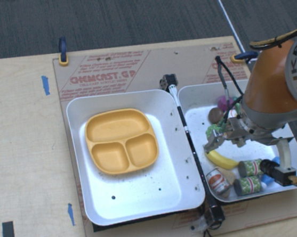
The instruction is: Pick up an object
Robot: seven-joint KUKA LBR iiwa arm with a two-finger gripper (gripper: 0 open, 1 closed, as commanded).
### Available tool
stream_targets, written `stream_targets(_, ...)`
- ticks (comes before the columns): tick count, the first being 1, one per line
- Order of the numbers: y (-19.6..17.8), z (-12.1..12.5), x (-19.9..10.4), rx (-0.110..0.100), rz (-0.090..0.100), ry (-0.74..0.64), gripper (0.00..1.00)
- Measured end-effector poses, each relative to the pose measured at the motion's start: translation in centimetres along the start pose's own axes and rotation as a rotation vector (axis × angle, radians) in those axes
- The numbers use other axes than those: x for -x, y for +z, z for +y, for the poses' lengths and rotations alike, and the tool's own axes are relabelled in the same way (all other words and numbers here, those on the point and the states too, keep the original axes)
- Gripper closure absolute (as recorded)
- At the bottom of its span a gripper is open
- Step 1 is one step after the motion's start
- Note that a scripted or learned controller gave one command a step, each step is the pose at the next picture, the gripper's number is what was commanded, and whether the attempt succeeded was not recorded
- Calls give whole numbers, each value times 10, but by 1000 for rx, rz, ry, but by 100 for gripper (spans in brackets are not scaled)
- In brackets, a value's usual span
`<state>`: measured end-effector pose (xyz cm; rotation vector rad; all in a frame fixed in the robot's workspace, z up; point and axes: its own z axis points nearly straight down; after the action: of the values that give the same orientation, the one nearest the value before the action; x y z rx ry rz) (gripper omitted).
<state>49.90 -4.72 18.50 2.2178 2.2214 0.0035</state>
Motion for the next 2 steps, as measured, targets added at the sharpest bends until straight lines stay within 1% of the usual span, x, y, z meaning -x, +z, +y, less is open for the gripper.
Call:
stream_targets(1, 81, -20, 57, -3, 0, 3, 0)
stream_targets(2, 71, -18, 56, 3, -1, 2, 100)
